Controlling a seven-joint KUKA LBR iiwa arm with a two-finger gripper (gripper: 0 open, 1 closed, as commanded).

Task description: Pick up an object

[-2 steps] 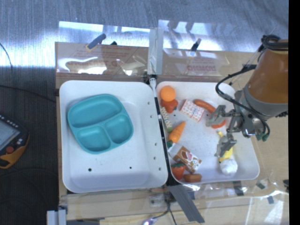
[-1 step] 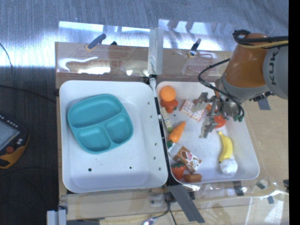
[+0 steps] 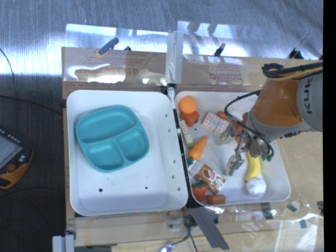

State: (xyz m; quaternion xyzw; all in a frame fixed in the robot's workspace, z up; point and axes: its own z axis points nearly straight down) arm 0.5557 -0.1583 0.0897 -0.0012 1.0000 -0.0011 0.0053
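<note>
Currently | tool (image 3: 237, 159) low in right bin (image 3: 278, 190) | grip state unreadable | banana (image 3: 253, 168) partly hidden behind it

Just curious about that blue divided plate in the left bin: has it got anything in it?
Empty. All three compartments of the blue divided plate show bare turquoise plastic.

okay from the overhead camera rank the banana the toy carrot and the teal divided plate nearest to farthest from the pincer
1. Banana: in the right bin, just right of the pincer.
2. Toy carrot: same bin, to the pincer's left, near the divider.
3. Teal divided plate: in the left bin, far left.
</note>
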